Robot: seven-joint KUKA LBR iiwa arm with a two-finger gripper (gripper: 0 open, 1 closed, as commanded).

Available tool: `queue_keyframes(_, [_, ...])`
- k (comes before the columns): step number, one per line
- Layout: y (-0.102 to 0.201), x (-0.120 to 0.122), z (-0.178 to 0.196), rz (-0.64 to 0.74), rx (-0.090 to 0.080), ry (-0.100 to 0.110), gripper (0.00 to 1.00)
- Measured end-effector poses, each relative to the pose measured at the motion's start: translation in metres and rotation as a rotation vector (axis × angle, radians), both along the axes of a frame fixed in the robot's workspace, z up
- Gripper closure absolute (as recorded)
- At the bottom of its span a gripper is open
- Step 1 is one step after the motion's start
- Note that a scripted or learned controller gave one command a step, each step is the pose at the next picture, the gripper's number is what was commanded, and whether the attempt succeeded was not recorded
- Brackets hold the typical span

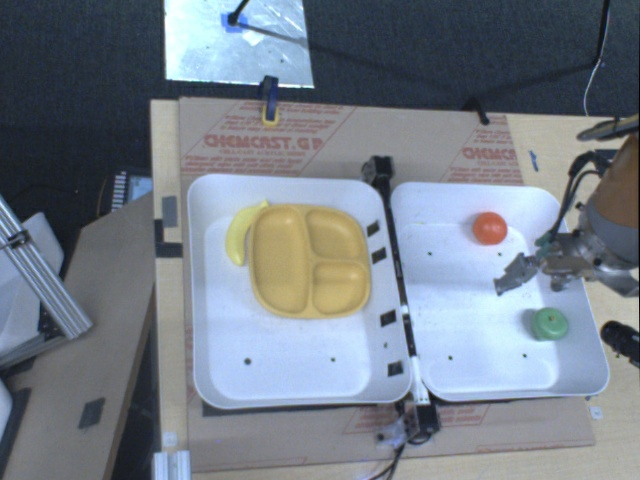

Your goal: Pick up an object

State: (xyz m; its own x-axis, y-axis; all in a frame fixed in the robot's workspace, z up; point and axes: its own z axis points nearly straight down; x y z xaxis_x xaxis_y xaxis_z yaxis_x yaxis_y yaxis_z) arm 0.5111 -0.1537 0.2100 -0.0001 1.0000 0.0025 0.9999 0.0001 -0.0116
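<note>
Camera view: the pincer (512, 276) hovers over the right bin (450, 368), and whether it is apart or together I cannot tell. The green ball (549, 323) lies near it at about four o'clock; the orange ball (489, 228) sits near at eleven o'clock. Nothing shows gripped.

A dark carpeted floor (80, 58) is being seen behind the wooden bench (165, 128), where a brown protective sheet printed with red lettering (265, 140) is being spread, while a shiny silver square (238, 26) is lying on the carpet beyond it.
</note>
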Motion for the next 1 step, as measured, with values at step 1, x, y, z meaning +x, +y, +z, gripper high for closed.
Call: queue_keyframes(1, [0.0005,0.0029,0.0064,0.004,-0.003,-0.013,0.0])
